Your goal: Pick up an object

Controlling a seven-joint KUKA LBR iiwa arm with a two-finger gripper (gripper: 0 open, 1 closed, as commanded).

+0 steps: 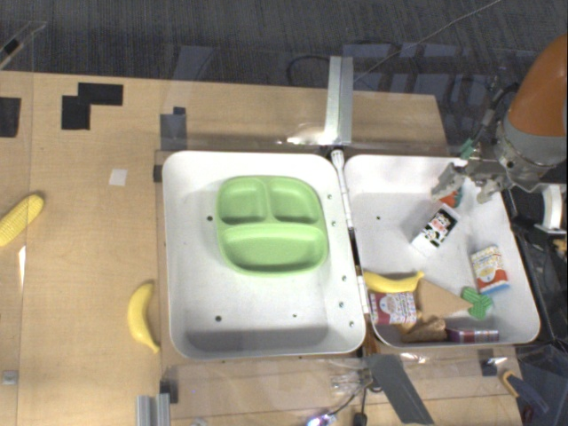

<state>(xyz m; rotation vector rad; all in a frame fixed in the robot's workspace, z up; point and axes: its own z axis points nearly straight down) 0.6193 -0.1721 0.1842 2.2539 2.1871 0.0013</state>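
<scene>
Gripper (468,185) at upper right of frame, fingers spread apart, nothing between them, above right bin (382,189). Black-and-white bottle (435,228) lies just below it. Green tray (271,223) in left bin (191,264).

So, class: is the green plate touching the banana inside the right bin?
Apart. The camera view shows the green plate in the left bin, the banana across the divider.

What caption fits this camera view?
Robot hand hovers over the right bin near a small bottle; green tray sits left.
</scene>
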